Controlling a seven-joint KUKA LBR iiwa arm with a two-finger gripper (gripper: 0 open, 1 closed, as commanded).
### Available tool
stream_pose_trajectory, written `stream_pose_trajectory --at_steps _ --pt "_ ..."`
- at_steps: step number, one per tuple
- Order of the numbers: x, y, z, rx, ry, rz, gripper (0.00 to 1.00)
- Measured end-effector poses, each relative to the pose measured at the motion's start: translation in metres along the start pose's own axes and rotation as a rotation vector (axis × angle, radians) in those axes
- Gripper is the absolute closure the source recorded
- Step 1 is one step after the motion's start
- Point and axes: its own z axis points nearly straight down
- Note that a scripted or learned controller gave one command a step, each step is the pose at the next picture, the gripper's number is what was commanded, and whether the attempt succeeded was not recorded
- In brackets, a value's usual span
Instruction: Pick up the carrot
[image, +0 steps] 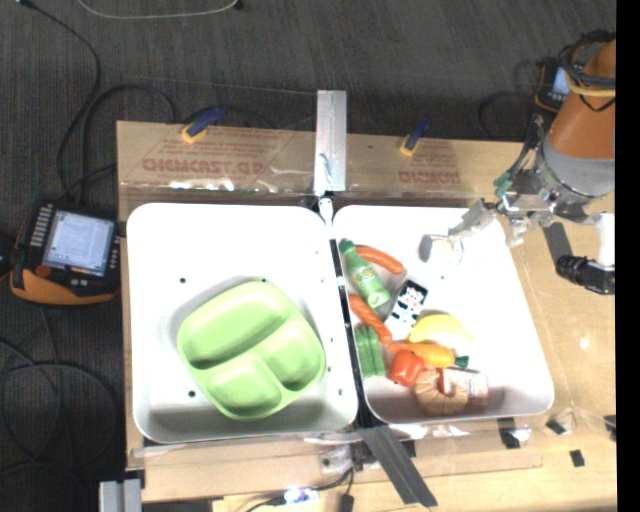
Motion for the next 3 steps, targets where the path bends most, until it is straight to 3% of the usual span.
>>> stream_pose_trajectory --at_steps 1,2,3 --pt "0.031 -0.051 0.118 -0.018 -0.005 -0.062 0.00" --pt "0.065 -0.093 0.132 -0.075 -0.008 0.336 0.00" --pt "0.047 -0.104 0.131 -0.076 -0.009 0.088 0.00"
